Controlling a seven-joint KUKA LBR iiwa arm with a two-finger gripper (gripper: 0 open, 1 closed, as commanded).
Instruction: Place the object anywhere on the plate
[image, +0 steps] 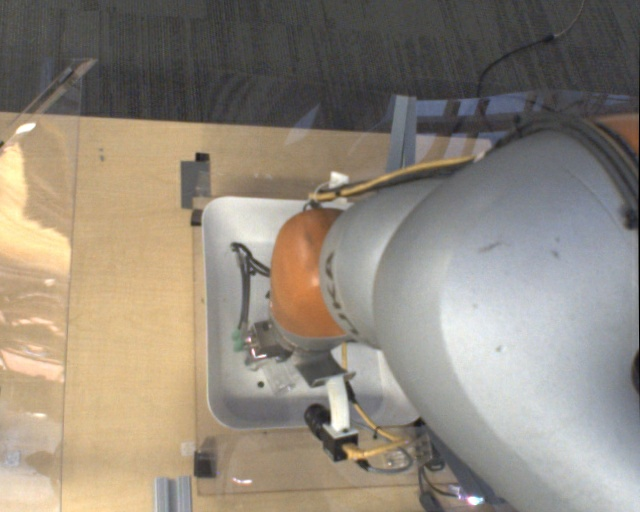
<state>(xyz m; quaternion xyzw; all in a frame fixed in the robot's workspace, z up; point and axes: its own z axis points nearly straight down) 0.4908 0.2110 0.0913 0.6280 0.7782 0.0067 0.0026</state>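
Wooden counter (120, 330) lay bare at the left. Right of it sat a white bin (222, 300), where the gripper (262, 348) hung low over the floor, its state impossible to tell. Any object beneath was hidden. The grey arm (480, 300) covered the right.

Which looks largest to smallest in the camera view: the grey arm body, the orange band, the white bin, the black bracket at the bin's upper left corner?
1. Grey arm body, though nearness to the camera enlarges it.
2. White bin, partly covered by the arm.
3. Orange band.
4. Black bracket.
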